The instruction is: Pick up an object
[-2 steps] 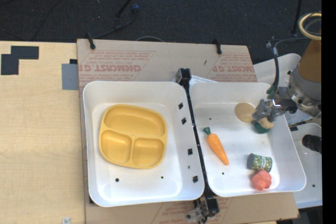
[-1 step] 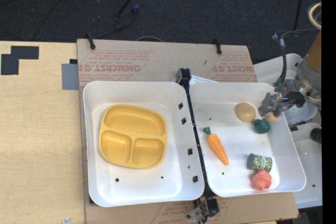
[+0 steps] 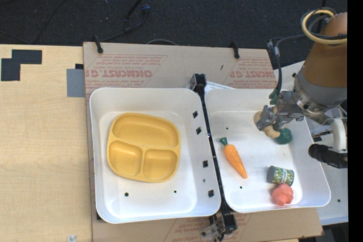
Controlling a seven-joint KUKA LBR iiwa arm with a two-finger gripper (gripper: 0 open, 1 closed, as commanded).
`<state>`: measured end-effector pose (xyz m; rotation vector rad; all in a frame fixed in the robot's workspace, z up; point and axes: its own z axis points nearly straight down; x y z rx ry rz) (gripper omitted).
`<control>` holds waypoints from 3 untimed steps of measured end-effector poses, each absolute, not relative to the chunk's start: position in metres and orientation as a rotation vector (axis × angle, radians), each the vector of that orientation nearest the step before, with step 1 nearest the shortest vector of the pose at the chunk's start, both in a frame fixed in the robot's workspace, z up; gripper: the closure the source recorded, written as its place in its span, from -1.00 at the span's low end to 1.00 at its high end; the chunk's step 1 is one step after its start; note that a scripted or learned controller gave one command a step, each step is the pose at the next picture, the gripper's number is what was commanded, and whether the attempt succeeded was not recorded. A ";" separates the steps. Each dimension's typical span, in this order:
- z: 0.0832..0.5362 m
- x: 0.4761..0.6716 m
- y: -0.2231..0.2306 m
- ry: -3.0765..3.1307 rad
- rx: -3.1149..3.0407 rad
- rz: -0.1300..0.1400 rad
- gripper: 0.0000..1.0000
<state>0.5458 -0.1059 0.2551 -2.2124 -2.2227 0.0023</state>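
The right bin (image 3: 249,201) holds an orange toy carrot (image 3: 235,160) near its middle. A small green-labelled can (image 3: 281,175) lies toward the front right, with a pink-red round toy (image 3: 282,194) just in front of it. A tan and teal lumpy toy (image 3: 277,132) sits at the right side. My gripper (image 3: 270,119) hangs low over the tan and teal toy, right at its top left. The arm comes in from the right above it.
The left bin (image 3: 113,201) carries a yellow divided plate (image 3: 144,146). A black divider (image 3: 207,144) runs between the bins. Cardboard lies under both bins, and a wooden bench top lies to the left. A black part (image 3: 327,155) juts in at the right edge.
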 end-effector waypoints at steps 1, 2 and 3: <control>0.239 0.547 -0.058 -2.222 -2.213 0.003 1.00; 0.230 0.541 -0.001 -2.223 -2.212 0.004 1.00; 0.217 0.544 0.049 -2.222 -2.212 0.006 1.00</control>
